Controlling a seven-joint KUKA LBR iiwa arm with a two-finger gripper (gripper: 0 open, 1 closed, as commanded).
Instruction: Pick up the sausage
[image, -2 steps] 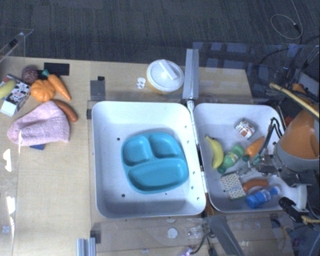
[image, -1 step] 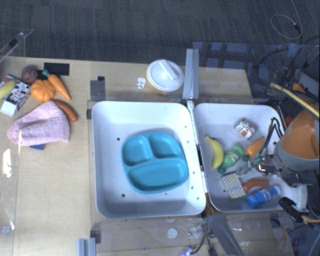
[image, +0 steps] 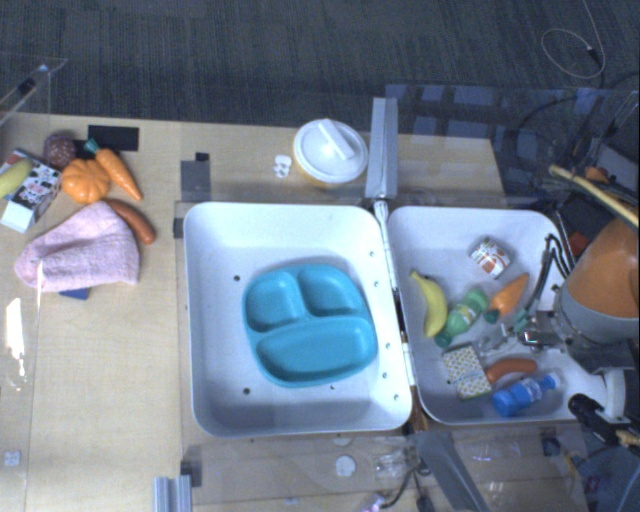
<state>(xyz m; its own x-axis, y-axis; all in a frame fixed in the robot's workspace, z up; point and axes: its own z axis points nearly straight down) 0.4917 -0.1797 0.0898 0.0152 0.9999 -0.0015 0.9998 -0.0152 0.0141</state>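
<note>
A reddish-orange sausage lies near the front of the right bin, between a checkered packet and a blue bottle. My gripper hangs low in that bin, just behind and above the sausage, at the end of the grey arm with its orange band. Nothing can be seen held in the gripper. A second brown sausage-like piece lies out on the bench at the far left.
The right bin also holds a banana, a green bottle, a carrot and a small can. A blue divided plate sits in the left bin. A pink cloth, toy vegetables and a white lid rest on the bench.
</note>
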